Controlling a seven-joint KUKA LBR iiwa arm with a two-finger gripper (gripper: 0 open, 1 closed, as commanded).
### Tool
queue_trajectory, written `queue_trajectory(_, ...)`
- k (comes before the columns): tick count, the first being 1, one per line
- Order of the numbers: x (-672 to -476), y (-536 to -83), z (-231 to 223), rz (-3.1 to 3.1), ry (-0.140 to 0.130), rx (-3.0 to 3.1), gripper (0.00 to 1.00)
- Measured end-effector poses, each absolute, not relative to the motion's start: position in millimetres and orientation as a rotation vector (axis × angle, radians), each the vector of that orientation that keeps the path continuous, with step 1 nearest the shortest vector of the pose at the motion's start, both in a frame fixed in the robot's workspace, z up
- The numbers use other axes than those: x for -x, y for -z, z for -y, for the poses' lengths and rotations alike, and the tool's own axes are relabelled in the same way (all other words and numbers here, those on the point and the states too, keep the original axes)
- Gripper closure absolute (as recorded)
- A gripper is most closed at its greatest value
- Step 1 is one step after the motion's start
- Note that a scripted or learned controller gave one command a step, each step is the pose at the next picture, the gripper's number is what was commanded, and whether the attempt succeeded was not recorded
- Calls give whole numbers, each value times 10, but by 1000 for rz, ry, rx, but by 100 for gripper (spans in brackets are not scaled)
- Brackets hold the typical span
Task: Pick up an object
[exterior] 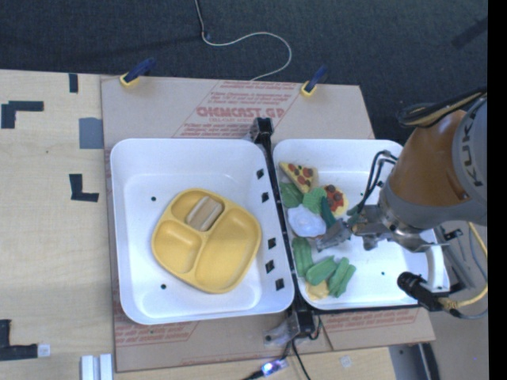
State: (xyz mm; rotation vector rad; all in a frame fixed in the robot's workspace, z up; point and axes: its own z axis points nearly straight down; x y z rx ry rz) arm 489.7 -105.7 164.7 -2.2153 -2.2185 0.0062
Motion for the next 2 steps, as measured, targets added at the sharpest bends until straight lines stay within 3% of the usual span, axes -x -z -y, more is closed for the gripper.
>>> queue_trajectory(1,-4882,-1077,943,2218,-6,2215,0)
queue_trajectory(2,-4884,-838,933,2222,-1,2220,0)
